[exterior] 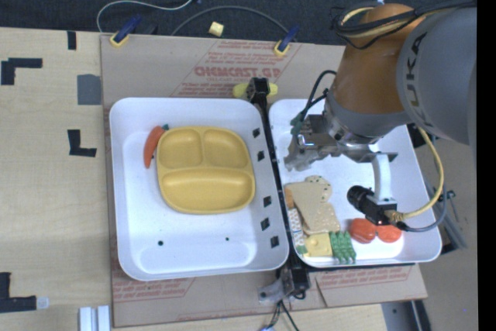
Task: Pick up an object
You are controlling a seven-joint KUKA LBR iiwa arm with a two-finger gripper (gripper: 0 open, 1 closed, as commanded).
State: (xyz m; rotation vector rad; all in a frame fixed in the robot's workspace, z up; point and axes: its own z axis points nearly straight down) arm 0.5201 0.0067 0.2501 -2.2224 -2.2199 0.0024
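Arm over the right bin, nothing lifted yet.

The hand (301, 151) hangs low at the frame's centre-right, just above the tan toast (315, 205); whether it is wide or narrow I cannot tell. Toast, a yellow piece (317, 246), a green piece (342, 246) and a tomato (362, 229) crowd the lower part of the right bin (415, 167). Best to centre squarely over one piece before closing, clear of its neighbours.

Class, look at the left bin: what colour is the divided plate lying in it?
Yellow. The divided plate shows best in the camera view, lying in the left bin.
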